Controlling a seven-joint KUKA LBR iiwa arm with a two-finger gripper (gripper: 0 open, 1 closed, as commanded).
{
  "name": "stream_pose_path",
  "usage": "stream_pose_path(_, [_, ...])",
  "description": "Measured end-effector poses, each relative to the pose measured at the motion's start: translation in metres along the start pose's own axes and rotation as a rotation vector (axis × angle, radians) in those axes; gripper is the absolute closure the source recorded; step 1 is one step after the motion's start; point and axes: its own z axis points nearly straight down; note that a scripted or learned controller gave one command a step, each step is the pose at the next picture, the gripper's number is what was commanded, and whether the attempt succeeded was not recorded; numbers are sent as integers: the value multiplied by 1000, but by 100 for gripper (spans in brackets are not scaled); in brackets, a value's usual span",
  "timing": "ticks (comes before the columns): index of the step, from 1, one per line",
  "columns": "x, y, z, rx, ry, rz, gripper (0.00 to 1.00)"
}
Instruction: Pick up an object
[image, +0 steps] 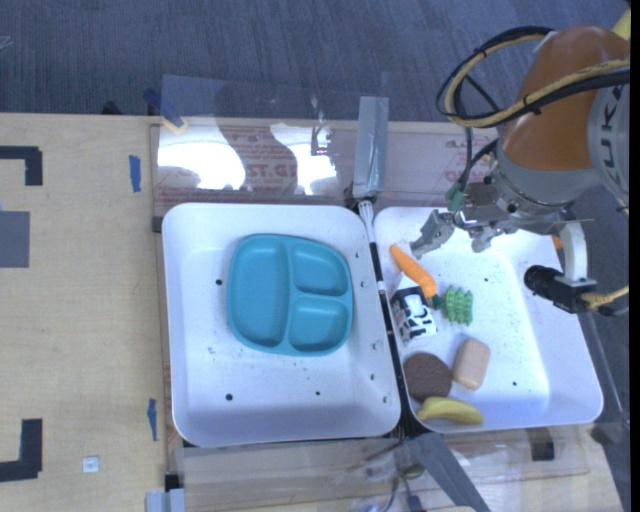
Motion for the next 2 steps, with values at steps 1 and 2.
stream_pose_path(1, [-39, 52, 80, 22, -1, 61, 0])
stream_pose_path(2, [-20, 56, 51, 11, -2, 164, 0])
